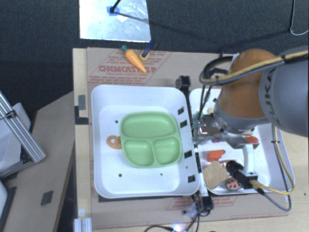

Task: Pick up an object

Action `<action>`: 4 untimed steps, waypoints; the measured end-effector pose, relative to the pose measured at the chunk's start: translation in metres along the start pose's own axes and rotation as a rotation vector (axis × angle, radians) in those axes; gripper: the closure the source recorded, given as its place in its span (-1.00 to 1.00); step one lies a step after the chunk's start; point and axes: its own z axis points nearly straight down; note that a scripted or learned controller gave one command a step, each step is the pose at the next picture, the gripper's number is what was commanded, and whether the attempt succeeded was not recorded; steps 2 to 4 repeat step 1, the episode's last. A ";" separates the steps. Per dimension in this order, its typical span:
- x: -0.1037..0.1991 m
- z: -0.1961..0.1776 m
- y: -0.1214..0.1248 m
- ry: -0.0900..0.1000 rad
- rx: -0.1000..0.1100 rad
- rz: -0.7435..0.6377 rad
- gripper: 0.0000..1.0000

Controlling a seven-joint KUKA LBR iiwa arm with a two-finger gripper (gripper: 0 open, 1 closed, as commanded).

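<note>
The arm's orange band (248,83) and grey wrist hang low over the right bin (277,170), covering much of it. My gripper (212,129) sits at the bin's left side, near the divider. Below it lie an orange-red piece (215,154), a tan slice of bread (214,174) and a small pink round toy (233,183) with dark spots. Another orange-red bit (251,139) peeks out beside the wrist. The left bin (104,100) holds a green three-compartment plate (148,138) and a small tan ring (114,142) left of it.
A toy carrot (134,60) lies on the cardboard behind the bins. A shiny foil sheet (114,12) lies farther back. Black clips (186,124) line the divider between the bins. A yellow cable (282,161) loops over the right bin's right edge.
</note>
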 end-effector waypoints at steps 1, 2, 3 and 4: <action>0.003 0.007 0.006 -0.002 0.001 0.005 1.00; 0.003 0.007 0.006 -0.002 0.001 0.005 1.00; 0.003 0.007 0.006 -0.002 0.001 0.005 1.00; 0.003 0.007 0.006 -0.002 0.001 0.005 1.00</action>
